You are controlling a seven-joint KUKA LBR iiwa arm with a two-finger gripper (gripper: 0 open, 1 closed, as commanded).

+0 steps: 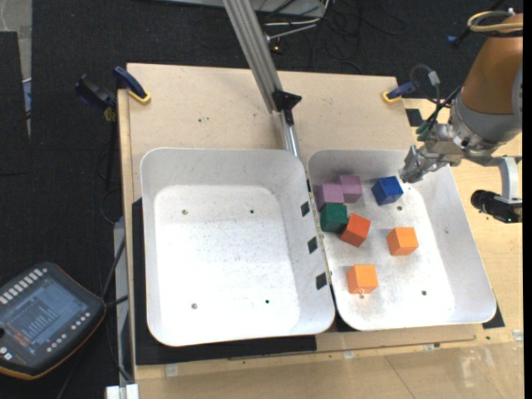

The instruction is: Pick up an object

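The right bin (449, 248) holds several small blocks: a blue cube (386, 190), two purple blocks (341, 190), a green cube (334, 217), a red-orange block (356, 229) and two orange cubes (402, 240) (362, 278). My gripper (412, 169) hangs over the bin's upper right part, just right of the blue cube and slightly above it. Nothing shows between the gripper and the blocks.
The left bin (158, 223) lies beside the right one. A metal pole (253, 44) slants down to the bench between the bins' top edges. Clamps (133, 86) (399, 92) sit at the bench's back corners. A teach pendant (41, 318) rests at lower left.
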